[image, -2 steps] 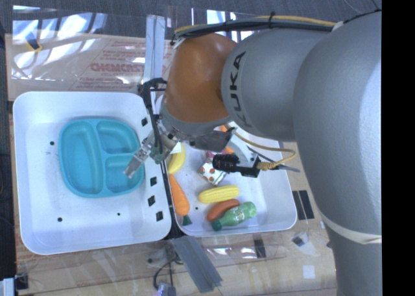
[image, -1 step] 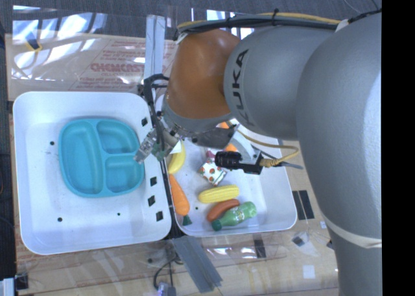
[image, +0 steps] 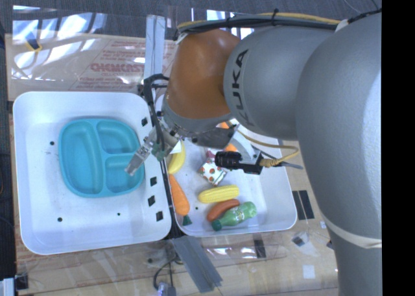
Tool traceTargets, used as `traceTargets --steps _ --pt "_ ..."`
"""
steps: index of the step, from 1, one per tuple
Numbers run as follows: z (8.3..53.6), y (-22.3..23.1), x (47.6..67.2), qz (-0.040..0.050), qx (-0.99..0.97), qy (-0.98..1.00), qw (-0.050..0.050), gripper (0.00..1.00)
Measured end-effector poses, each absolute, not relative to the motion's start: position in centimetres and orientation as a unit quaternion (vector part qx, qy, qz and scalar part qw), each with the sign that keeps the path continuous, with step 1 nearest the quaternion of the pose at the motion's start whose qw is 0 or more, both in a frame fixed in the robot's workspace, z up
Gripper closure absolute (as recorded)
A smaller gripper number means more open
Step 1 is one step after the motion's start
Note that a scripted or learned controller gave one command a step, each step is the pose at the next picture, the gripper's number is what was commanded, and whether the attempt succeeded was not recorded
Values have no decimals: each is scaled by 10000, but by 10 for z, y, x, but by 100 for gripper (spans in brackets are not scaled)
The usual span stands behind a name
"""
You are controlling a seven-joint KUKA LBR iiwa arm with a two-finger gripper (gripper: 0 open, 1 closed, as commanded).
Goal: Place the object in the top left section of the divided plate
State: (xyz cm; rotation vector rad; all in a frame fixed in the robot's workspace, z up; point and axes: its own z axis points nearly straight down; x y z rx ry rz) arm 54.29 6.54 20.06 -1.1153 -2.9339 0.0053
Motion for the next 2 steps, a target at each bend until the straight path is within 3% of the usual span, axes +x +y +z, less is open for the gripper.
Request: traceTargets --steps 1,2 --pt "201 65 543 17 -3553 -9347 15 0" --pt "204 74 515 10 -2779 -9606 19 0"
